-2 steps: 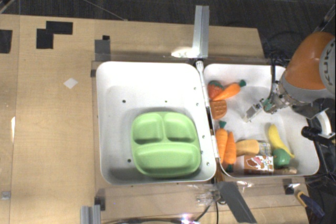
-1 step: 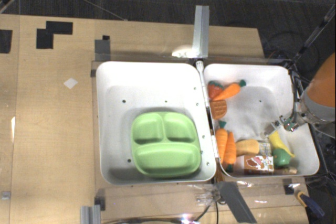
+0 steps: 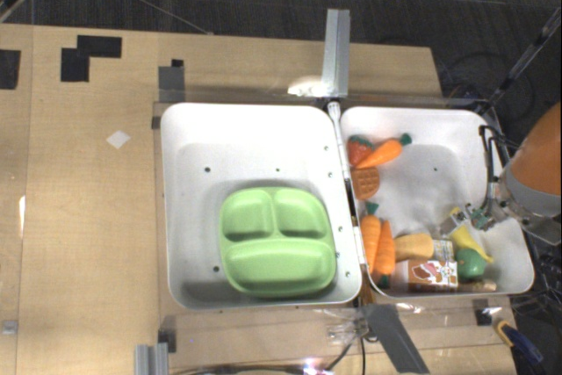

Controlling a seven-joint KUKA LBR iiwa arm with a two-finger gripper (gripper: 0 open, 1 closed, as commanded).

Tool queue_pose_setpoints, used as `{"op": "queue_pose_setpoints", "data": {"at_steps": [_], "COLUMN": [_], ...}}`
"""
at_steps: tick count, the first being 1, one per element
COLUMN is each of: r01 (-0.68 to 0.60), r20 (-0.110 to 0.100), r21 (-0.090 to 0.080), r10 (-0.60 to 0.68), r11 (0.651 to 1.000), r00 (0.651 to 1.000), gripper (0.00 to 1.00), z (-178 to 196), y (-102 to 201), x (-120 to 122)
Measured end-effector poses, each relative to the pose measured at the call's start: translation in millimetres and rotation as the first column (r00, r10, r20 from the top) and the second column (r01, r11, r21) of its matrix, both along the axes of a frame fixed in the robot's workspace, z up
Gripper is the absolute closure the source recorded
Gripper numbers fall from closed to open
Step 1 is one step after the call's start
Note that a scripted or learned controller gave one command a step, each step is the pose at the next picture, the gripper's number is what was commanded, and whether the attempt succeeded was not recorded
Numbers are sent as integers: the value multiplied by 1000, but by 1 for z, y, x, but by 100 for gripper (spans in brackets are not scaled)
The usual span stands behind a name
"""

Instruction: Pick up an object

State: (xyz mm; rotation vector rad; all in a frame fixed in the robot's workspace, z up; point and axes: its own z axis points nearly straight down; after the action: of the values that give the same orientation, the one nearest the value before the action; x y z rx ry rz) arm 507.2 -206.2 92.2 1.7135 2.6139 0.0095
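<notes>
Barely begun, by the look of it: nothing lifted, everything lying in the right bin. Gripper low near that bin's 4 o'clock edge, just beside a yellow piece and a green piece; whether spread or pressed together cannot be told, too small and blurred. Nothing visibly pinched. Left to do: close on one item and raise it clear. Candidates: a carrot at 11 o'clock of the bin, two more carrots at 7 o'clock, a tan block, a brown printed packet along 6 o'clock. Green divided plate in the left bin, well apart.
</notes>
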Motion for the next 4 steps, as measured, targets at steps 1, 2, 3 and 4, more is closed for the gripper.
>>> {"op": "queue_pose_setpoints", "data": {"at_steps": [1, 2, 3, 4], "r01": [-2, 329, 381, 391], "r20": [6, -11, -12, -13], "r21": [4, 5, 5, 5], "r10": [2, -329, -380, -391], "r11": [1000, 944, 925, 921], "r00": [1000, 944, 925, 920], "gripper": [100, 100, 100, 100], "z": [12, 62, 100, 123], "y": [3, 47, 101, 128], "x": [3, 23, 62, 70]}}
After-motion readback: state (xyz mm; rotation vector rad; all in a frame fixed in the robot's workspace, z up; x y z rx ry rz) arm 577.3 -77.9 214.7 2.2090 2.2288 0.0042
